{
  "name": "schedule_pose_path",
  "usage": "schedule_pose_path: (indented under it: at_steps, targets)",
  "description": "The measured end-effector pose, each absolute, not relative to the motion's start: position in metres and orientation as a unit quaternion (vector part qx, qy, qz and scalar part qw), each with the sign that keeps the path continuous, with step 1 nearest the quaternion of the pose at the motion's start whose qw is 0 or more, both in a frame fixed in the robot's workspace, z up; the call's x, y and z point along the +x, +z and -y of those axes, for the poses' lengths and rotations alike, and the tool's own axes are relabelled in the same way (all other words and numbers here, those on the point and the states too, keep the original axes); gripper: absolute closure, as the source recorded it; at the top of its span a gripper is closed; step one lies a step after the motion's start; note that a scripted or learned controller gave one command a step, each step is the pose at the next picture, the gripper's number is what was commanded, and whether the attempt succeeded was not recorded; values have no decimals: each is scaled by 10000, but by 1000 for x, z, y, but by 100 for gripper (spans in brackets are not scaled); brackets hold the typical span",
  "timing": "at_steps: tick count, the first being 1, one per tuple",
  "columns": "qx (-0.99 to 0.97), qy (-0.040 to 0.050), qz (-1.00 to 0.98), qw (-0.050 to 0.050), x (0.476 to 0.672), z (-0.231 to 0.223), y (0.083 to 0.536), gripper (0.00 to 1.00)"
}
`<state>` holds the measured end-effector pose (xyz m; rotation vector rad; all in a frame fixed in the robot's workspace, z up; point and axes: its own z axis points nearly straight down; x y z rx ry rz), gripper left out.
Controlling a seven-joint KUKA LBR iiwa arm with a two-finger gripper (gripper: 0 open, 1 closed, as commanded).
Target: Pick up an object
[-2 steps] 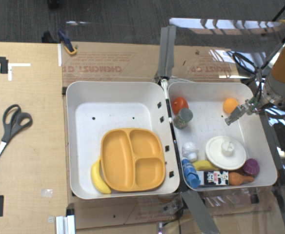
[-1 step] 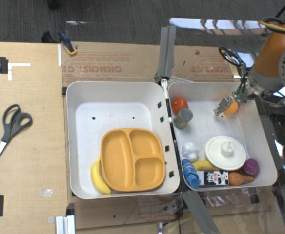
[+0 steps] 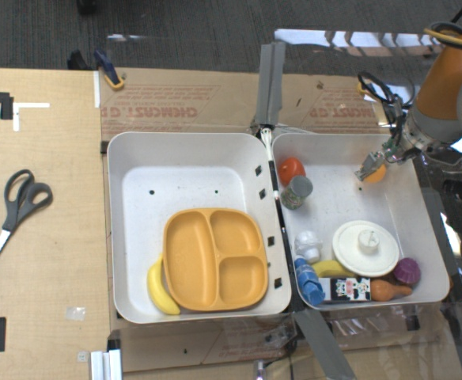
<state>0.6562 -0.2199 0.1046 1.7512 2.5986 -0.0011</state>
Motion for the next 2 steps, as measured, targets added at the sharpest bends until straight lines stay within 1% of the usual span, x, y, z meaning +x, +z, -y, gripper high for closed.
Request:
schedule_pose_path:
  at_steps: [1,2]
  targets:
    - [5755,-1,-8178,23,660,184,240,100]
    - [6024,-8,-7982,0,613,137,253,100]
